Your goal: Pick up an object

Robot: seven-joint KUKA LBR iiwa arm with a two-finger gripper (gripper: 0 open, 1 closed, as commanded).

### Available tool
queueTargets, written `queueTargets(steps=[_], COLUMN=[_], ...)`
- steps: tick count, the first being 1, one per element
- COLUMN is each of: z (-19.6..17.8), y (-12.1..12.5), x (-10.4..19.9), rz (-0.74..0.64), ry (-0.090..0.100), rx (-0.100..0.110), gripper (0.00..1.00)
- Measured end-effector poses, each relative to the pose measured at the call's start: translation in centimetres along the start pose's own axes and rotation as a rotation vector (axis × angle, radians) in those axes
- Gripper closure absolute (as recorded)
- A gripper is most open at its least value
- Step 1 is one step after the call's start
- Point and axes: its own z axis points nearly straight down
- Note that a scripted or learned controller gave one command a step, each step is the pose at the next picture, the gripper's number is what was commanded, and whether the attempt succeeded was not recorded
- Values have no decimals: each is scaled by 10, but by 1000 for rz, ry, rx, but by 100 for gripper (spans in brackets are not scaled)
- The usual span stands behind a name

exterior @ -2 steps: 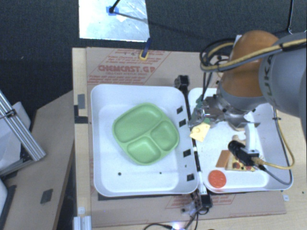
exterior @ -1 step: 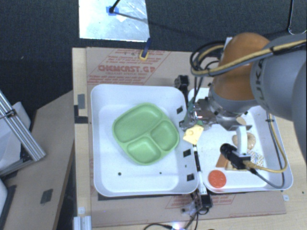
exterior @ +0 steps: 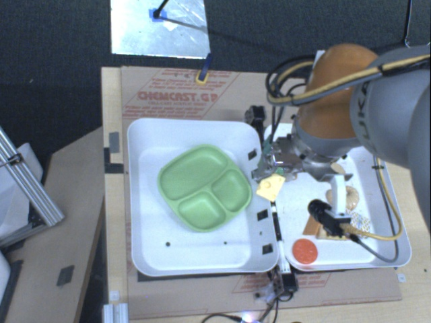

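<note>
green tray [exterior: 204, 187]: smooth matt plastic | bins [exterior: 145, 200]: glossy white plastic | bench [exterior: 178, 94]: printed brown cardboard | sheet [exterior: 159, 19]: shiny foil-like

I work in a robotics lab: my bench is a cardboard-covered board [exterior: 182, 96] bearing two white bins [exterior: 145, 180], with aluminium framing [exterior: 27, 187] at the side, loose cables [exterior: 289, 83], and dark carpet [exterior: 54, 32].
</note>
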Motion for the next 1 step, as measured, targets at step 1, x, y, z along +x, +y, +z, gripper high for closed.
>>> queueTargets(steps=[1], z=[19], y=[-1], x=[-6], rz=[5], ry=[-2], rx=[2], gripper=[100])
